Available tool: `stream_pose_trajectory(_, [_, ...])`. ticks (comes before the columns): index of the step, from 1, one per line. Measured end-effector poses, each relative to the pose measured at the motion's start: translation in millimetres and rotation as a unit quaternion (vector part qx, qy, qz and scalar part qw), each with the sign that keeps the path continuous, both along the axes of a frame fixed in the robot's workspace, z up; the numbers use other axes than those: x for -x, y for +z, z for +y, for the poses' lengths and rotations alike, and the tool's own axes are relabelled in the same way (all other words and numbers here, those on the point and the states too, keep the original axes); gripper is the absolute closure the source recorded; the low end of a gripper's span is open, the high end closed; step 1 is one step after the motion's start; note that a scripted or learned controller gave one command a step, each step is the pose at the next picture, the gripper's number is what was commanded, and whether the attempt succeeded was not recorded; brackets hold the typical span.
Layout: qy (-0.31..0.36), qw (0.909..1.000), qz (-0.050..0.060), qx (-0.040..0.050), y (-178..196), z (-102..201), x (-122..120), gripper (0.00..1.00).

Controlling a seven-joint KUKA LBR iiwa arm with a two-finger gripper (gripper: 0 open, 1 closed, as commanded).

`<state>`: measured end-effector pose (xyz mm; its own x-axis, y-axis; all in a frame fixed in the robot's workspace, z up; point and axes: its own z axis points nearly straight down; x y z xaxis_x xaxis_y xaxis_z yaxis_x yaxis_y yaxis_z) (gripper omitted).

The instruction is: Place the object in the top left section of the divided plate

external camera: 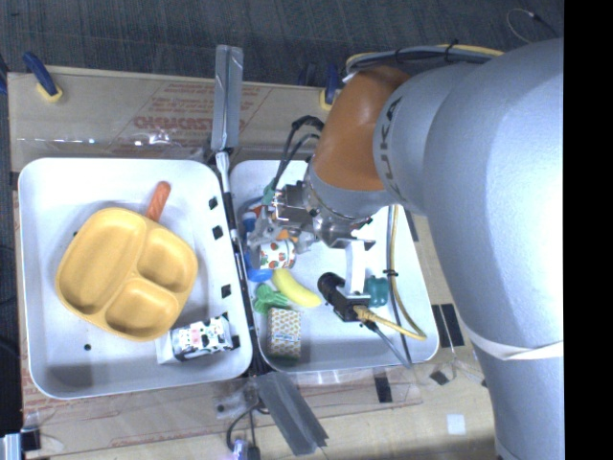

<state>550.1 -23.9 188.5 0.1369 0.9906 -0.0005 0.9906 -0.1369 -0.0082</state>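
The yellow divided plate (127, 271) lies in the left bin (57, 372); its three sections hold nothing. An orange carrot-like piece (158, 200) rests against the plate's far rim. My gripper (272, 220) hangs over the left part of the right bin (412, 353), close above a white piece with red dots (276, 254). I cannot make out whether it touches that piece. Just in front lie a yellow banana (299, 291), a green piece (267, 299) and a blue piece (259, 276).
A small black-and-white box (203, 338) lies in the left bin in front of the plate. A woven tan block (284, 332) sits at the right bin's front, a teal piece (379, 290) farther right. The arm covers the bin's back half.
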Motion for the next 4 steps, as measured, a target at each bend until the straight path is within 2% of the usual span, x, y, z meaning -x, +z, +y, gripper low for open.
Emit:
stream_pose_trajectory(1, [0.043, 0.9991, 0.001, -0.0006, 10.0, -14.2, -53.3, 1.0])
stream_pose_trajectory(2, [0.234, 0.9723, -0.003, -0.0004, 2.6, 31.4, -63.9, 1.0])
stream_pose_trajectory(3, [0.24, 0.9707, 0.0, -0.0009, 0.5, 102.8, -67.4, 1.0])
stream_pose_trajectory(4, [0.24, 0.9707, -0.001, -0.0009, 0.5, 102.7, -67.4, 0.0])
